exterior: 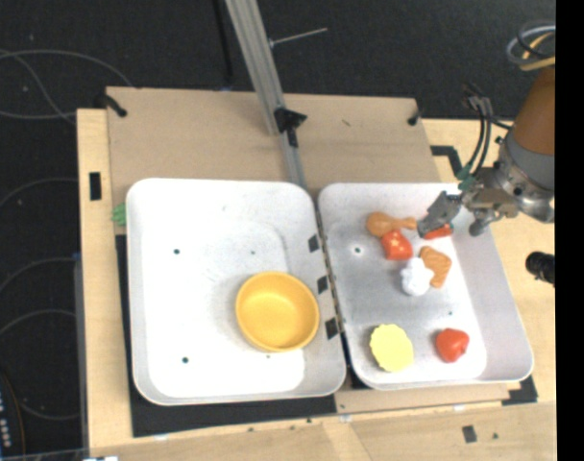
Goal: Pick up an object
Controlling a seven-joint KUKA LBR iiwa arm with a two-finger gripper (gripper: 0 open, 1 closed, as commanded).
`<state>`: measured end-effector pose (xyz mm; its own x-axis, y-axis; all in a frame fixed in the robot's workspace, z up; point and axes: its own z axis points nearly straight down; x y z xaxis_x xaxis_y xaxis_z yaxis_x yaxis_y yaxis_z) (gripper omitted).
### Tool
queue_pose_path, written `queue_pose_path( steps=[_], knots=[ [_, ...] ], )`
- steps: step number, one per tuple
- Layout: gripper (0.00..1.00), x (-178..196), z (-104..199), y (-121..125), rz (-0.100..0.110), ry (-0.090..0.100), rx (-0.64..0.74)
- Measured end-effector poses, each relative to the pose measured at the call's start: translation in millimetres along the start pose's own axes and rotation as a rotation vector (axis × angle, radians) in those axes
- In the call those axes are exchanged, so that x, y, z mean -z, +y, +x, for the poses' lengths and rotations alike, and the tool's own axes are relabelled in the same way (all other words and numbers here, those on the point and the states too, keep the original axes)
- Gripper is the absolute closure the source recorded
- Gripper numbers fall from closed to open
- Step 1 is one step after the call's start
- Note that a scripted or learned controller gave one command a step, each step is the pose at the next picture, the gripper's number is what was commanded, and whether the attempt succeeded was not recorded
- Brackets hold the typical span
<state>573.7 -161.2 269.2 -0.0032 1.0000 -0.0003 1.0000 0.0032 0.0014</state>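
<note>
Bins, two of them, sit side by side on the tabletop [206, 133] that I am watching from above. My left bin [177, 219] holds a yellow bowl [277, 310], upright, low and right of that bin's middle, near the wall it shares with its neighbour. My right bin [494, 305] holds the small pieces I could pick from. An orange lump [386, 224] lies near its upper edge; just below it is a red piece [397, 247]. A white lump [416, 279] sits near the bin's middle, touching an orange curved piece [438, 264] at its upper right. A flat yellow piece [392, 348] lies toward the bottom edge, with a second red piece [451, 344] beside it to the right, the two apart. The arm [532, 133] comes in from the right of my view, its orange band above the grey wrist. The pincer [444, 221] hangs over the upper right part of the right bin, its dark fingers angled down and to the left. A bit of red-orange shows at the fingertips, but I cannot tell whether that is a piece between them or part of the pincer, and I cannot tell whether the fingers are spread or pressed together. A slanted metal bar [258, 56] runs down from the top of my view toward the gap between the bins.
</note>
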Motion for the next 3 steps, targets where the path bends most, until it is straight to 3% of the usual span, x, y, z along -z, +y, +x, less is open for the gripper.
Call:
queue_pose_path(
  steps=[1, 3],
  knots=[
    [0.00, 0, 0, 0, 0.000, 0.000, -0.001],
    [0.00, -104, -6, -7, 0.005, -0.001, -0.004]
  ],
)
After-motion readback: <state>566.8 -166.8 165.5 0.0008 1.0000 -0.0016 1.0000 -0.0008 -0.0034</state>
